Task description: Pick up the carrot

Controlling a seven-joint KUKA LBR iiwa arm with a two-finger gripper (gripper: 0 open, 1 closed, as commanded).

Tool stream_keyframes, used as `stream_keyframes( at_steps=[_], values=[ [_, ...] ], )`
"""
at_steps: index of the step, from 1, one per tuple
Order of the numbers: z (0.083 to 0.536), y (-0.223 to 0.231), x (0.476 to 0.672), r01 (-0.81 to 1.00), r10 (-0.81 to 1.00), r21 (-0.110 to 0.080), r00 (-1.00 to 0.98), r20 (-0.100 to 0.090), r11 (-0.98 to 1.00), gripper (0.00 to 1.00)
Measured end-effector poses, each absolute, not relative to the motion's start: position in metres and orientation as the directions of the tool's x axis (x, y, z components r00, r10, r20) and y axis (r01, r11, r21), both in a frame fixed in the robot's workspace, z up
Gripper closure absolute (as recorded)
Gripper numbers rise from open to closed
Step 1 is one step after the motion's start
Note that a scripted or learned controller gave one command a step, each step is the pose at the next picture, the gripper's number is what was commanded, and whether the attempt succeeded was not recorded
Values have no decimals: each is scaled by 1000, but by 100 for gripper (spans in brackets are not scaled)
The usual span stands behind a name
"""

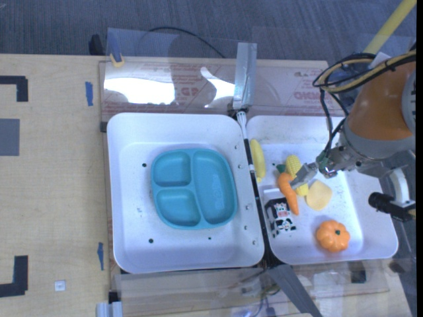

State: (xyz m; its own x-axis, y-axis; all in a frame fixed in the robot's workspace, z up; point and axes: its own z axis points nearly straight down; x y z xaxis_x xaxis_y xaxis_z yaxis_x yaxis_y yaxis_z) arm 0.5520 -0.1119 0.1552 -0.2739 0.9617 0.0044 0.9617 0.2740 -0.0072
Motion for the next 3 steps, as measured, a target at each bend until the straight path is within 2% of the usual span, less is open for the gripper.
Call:
stream_keyframes(
  at_steps=[1, 2, 3],
  values=[
    [87, -105, 550, 986, 986, 8, -168, -2, 168, 0],
    [98, -106, 551, 986, 986, 12, -167, -4, 167, 100],
    [188, -5, 572, 953, 953, 9, -304, 0, 304, 100]
  ],
)
